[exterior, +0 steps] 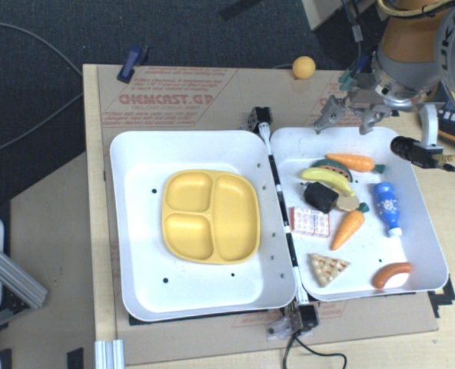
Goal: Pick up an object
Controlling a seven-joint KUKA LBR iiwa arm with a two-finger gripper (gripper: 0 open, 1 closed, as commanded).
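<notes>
The gripper (pixel 352 117) hangs above the far rim of the right bin (pixel 423 241), at about 12 o'clock from the pile of toys. Its fingers (pixel 327 116) are spread wide with nothing between them, which suits an arm waiting to descend, not one carrying anything.

The pickable things all lie in the right bin. A carrot (pixel 351 161) sits at the pile's 12 o'clock, with a banana (pixel 329 178) just below it, touching a black block (pixel 320 197). A second carrot (pixel 347 227) lies at centre, a blue bottle (pixel 386 207) at 3 o'clock, a sausage (pixel 391 275) at 5, a pizza slice (pixel 329 267) at 6 and a cracker packet (pixel 310 221) at 9.

The left bin (pixel 131 229) holds a yellow tray (pixel 210 215), likely the drop place. The bottle and sausage lie apart from the others, so I judge them the easier grabs.
</notes>
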